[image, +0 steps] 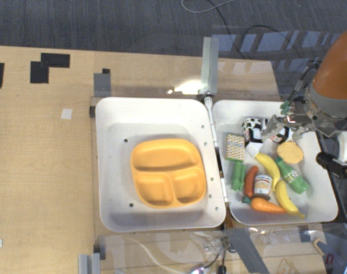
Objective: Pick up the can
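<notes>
The can (263,186) stands upright in the near part of the right bin (327,210), its red and white label facing the camera. A red sausage (251,180) lies just to its left, an orange carrot (269,206) just in front of it, and a banana (279,184) curves along its right side. A green bottle (291,176) lies right of the banana, with a round tan biscuit (290,152) beyond it. Farther left are a green pickle-like piece (237,176) and a small patterned box (235,146). My gripper (281,128) hangs over the far side of this bin, near a black and white toy (254,129), well apart from the can; I cannot tell how its jaws are set. A yellow divided tray (168,172) sits in the left bin (111,153).
</notes>
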